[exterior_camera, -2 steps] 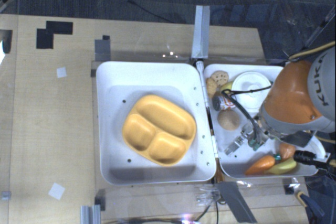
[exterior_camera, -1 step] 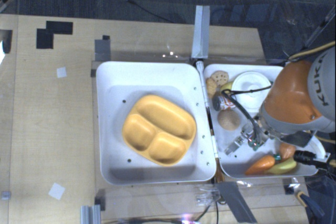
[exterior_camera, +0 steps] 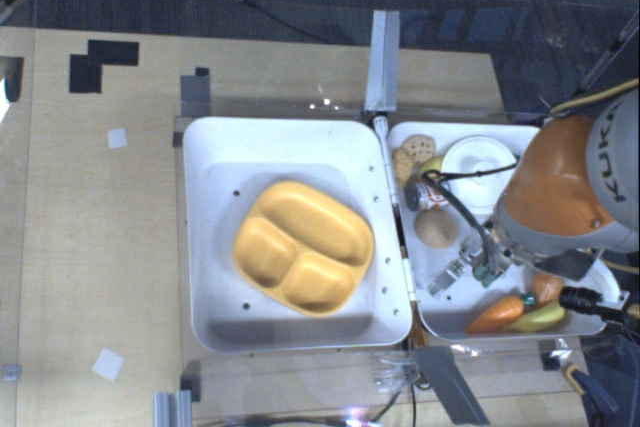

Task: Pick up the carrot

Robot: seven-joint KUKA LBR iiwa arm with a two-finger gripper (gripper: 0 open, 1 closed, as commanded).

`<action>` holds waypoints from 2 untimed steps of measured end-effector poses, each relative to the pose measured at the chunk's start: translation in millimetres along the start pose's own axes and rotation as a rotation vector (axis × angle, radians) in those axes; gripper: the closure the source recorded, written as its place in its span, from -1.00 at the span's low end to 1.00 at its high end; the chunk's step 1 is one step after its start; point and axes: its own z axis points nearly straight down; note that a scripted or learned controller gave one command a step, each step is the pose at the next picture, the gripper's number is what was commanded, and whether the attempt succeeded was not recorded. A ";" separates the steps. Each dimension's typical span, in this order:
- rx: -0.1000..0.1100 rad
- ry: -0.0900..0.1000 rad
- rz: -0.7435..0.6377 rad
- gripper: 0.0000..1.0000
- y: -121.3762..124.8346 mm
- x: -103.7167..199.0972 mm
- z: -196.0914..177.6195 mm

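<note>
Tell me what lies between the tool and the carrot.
Bare white bin floor, seen in the camera view: the tool sits up-left of the carrot.

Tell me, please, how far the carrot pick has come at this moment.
Done: the arm has reached into the right bin, and the gripper hangs low above its floor. In hand: nothing visible. Left: the carrot lies at the bin's near edge, beside a yellow-green piece, apart from the gripper; it must be grasped and lifted.

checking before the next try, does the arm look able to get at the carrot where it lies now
Probably yes. The carrot lies uncovered near the front wall of the right bin, with the hand just above and left of it. The yellow-green piece touching its right end and the close wall could crowd a grasp.
</note>
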 end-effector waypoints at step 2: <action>0.000 0.000 0.000 -1.00 0.0 0.0 0.0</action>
